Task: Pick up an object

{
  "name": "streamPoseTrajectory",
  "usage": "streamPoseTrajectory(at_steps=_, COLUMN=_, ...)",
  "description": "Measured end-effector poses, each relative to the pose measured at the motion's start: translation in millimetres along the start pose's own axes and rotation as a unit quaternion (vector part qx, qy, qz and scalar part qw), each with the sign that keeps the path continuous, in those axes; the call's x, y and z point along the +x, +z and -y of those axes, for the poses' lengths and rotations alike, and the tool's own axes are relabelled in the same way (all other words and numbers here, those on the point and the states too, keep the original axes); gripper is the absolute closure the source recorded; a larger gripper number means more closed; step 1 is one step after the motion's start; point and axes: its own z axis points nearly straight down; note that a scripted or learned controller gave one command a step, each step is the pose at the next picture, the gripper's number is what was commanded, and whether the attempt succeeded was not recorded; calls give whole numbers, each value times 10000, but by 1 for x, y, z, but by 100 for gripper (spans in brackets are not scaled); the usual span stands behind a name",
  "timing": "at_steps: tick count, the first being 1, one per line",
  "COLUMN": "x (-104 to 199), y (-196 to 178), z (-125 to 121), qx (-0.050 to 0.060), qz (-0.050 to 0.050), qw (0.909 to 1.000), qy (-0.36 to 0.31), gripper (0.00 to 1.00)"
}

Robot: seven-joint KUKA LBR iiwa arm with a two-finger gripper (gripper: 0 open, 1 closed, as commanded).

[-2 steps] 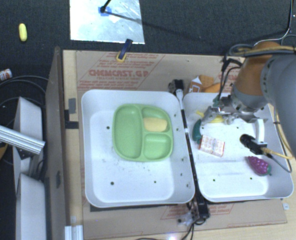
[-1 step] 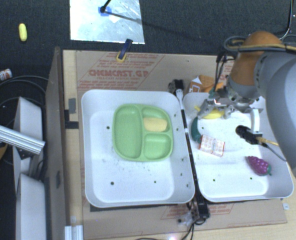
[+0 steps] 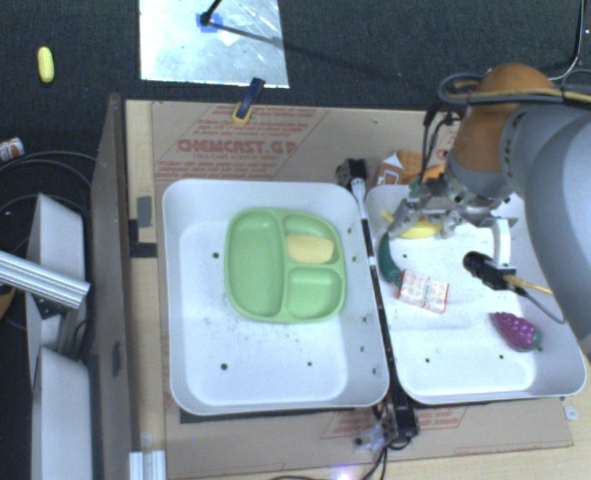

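My gripper [image 3: 427,220] hangs low over the far left part of the right bin [image 3: 475,378]. A yellow banana-like piece [image 3: 416,232] lies right under it, partly covered by it. In the same bin lie a small red and white box [image 3: 423,290] near the middle, a purple bunch of grapes [image 3: 516,330] at the right, and a green thing [image 3: 387,264] against the left wall. An orange and white item [image 3: 395,169] sits at the bin's far edge, behind the gripper.
The left bin [image 3: 205,368] holds a green divided plate [image 3: 265,268] with a yellow piece [image 3: 309,249] in its far right compartment. The grey arm [image 3: 565,198] covers the right bin's far right corner. A black rim [image 3: 369,258] divides the two bins.
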Motion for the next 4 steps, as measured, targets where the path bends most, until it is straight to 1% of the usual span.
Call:
streamPoseTrajectory(at_steps=1, x=-15, y=-2, z=9, qx=-82, qz=2, qw=10000, qy=12, gripper=0)
streamPoseTrajectory(at_steps=2, x=-15, y=-13, z=9, qx=-75, qz=1, qw=10000, qy=-11, gripper=100)
streamPoseTrajectory(at_steps=3, x=-113, y=-114, z=12, qx=-143, qz=42, qw=9999, qy=38, gripper=100)
streamPoseTrajectory(at_steps=4, x=-46, y=-2, z=95, qx=-3, qz=-38, qw=10000, qy=-1, gripper=100)
